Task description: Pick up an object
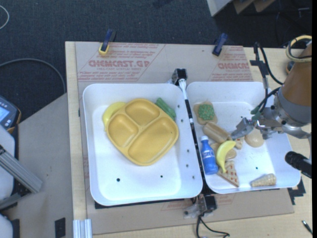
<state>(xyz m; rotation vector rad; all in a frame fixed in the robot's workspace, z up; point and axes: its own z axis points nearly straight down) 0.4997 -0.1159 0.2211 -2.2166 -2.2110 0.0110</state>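
A board-topped bench (pixel 148 58) bears two white bins (pixel 99 182) side by side.

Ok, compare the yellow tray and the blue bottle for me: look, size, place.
The yellow tray is wide, flat and split into compartments; the blue bottle is small, narrow and white-capped. The tray sits in the left bin, the bottle lies in the right bin among toy foods. Both rest inside white bins.

A divided tray (pixel 142 137) lies in the left bin (pixel 94 148); a bottle (pixel 208 155), banana (pixel 225 152) and cookie (pixel 205 112) lie in the right bin (pixel 257 94).
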